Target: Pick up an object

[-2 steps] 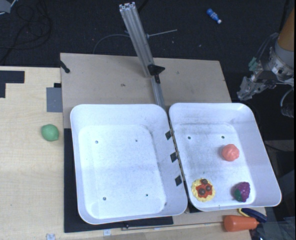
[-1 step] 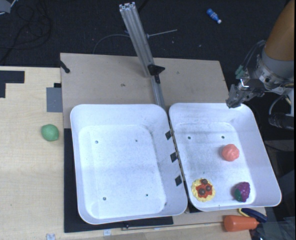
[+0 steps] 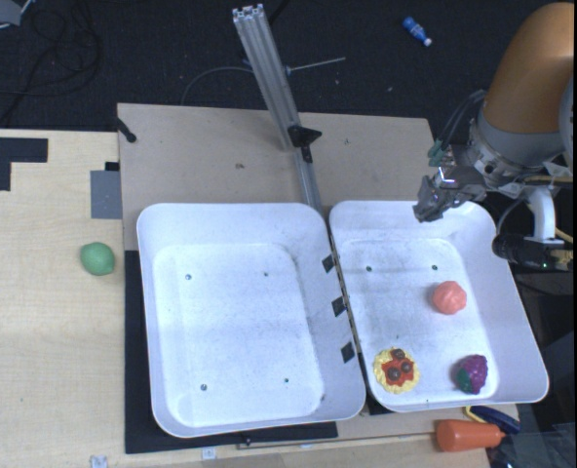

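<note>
Three objects lie in the right bin point(image 3: 405, 237): a pink-orange ball point(image 3: 448, 297) near its right side, a purple grape bunch point(image 3: 471, 372) at its front right corner, and a yellow round toy with red spots point(image 3: 396, 370) at its front left. My gripper point(image 3: 433, 208) hangs over the bin's back right rim, well behind the ball and apart from all three objects. Nothing shows between its tips.
The left bin point(image 3: 235, 320) adjoins the right one, joined by black clips. A green ball point(image 3: 97, 258) rests on the bench to the left. An orange carrot-like toy point(image 3: 467, 435) lies outside the right bin's front edge. A metal rail point(image 3: 274, 81) slants behind the bins.
</note>
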`<action>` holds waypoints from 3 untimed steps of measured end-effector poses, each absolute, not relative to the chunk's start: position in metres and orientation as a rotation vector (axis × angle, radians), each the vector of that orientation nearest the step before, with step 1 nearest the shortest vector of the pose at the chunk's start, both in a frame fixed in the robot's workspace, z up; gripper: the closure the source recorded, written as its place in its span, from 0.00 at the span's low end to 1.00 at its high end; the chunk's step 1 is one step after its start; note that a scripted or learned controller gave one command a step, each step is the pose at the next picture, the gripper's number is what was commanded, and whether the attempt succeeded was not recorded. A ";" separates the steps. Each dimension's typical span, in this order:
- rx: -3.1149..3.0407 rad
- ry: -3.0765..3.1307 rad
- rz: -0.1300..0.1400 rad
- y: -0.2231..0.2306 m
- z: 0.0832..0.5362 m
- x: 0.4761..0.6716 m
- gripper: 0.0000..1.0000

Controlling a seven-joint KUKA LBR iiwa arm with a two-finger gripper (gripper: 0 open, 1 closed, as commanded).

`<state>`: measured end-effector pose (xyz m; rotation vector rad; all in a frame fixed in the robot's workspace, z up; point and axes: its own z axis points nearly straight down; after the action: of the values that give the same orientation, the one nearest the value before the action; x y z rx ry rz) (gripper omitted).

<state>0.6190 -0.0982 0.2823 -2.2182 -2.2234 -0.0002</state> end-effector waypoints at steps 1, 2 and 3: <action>-2.218 -2.224 0.000 -0.046 0.276 0.599 1.00; -2.217 -2.223 0.002 -0.001 0.256 0.565 1.00; -2.218 -2.223 0.000 0.046 0.253 0.544 1.00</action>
<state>0.5441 0.0460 0.2533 -2.2181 -2.2233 0.0004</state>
